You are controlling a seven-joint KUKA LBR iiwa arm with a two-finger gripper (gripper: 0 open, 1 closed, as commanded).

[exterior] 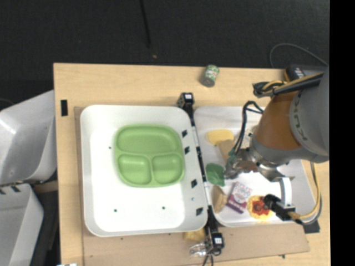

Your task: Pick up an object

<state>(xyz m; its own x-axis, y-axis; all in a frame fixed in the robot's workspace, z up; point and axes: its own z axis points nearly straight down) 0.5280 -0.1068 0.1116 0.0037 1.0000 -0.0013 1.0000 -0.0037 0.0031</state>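
While the gripper (232, 164) hangs low over the right bin (233, 115), it sits beside a green toy (215, 174), probably its target. Whether it is wide or narrow, I cannot tell.

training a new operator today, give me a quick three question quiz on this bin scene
1. True or false: the green divided tray lies in the right bin.
2. Which object sits outside both bins, on the bench near its far edge? A) small green can B) purple packet C) yellow piece
3. Fill in: the pincer hovers in the right bin close to a ___ object beside the divider.

Key
1. False; it lies in the left bin.
2. A, the small green can; the purple packet and yellow piece lie in the right bin.
3. Green; the green object.
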